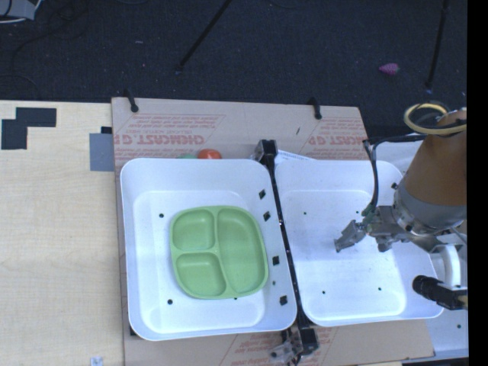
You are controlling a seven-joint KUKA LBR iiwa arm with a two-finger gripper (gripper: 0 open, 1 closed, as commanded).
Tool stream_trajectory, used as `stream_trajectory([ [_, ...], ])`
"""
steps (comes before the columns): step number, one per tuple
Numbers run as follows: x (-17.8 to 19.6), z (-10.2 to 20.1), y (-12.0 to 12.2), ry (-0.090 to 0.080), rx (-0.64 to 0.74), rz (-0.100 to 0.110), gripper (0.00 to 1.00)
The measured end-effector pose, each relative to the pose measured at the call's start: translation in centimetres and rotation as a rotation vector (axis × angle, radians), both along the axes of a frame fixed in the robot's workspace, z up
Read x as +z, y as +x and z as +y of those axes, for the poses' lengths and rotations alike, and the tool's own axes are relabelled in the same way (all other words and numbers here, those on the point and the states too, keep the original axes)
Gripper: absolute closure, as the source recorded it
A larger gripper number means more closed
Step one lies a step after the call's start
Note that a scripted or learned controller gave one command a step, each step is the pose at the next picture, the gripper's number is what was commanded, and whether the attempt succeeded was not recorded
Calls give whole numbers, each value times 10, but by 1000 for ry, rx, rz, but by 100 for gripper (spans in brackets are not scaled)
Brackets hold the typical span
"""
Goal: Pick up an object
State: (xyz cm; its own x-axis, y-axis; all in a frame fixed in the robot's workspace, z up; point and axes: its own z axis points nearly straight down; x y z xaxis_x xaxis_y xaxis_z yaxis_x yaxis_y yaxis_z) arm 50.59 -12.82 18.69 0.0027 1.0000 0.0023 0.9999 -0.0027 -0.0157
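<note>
A light green divided plate (pixel 219 252) with three compartments lies flat in the left white bin (pixel 145 181). My gripper (pixel 351 237) hangs low over the right white bin (pixel 320 178), near its right side, with its grey fingers pointing left. The arm comes in from the right, its orange band just above the wrist. Nothing shows between the fingertips. The plate lies well to the left of the gripper, across the divider between the bins.
A small orange-red object (pixel 209 155) sits behind the left bin's back rim on the cardboard (pixel 229 128). A black clip strip (pixel 278 235) runs along the seam between the bins. Pale wooden bench lies to the left.
</note>
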Motion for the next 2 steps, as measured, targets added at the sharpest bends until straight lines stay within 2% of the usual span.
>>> stream_trajectory([
  [1,7,0,3,-2,2,-14,0],
  [2,-45,-6,-6,0,2,-8,0],
])
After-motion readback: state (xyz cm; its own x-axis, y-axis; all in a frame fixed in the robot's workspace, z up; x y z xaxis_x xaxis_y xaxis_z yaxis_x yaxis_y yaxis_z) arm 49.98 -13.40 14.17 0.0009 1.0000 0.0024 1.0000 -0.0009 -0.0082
